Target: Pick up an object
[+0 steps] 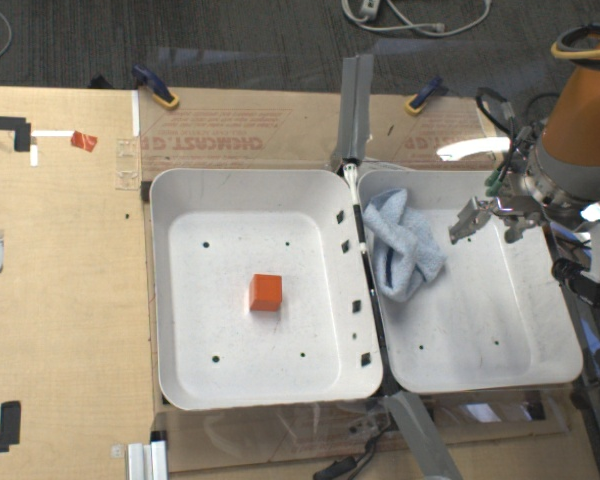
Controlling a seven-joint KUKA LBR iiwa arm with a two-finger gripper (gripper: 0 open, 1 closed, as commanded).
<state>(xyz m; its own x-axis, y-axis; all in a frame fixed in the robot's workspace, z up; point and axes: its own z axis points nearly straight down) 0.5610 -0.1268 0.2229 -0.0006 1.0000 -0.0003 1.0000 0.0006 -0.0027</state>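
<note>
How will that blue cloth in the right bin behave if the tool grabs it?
The blue cloth lies crumpled in soft folds, so it will probably be floppy, sagging and unfolding when lifted. It looks thin and likely light. It sits bunched against the right bin's left wall, so a push would probably crumple it more than slide it. The tool is above the bin.

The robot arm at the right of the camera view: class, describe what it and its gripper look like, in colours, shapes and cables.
The arm shows a broad orange band over a rounded grey wrist section. Dark cables loop beside it, with a small green detail near the wrist. The gripper is made of dull grey metal, with slim, angular fingers.
</note>
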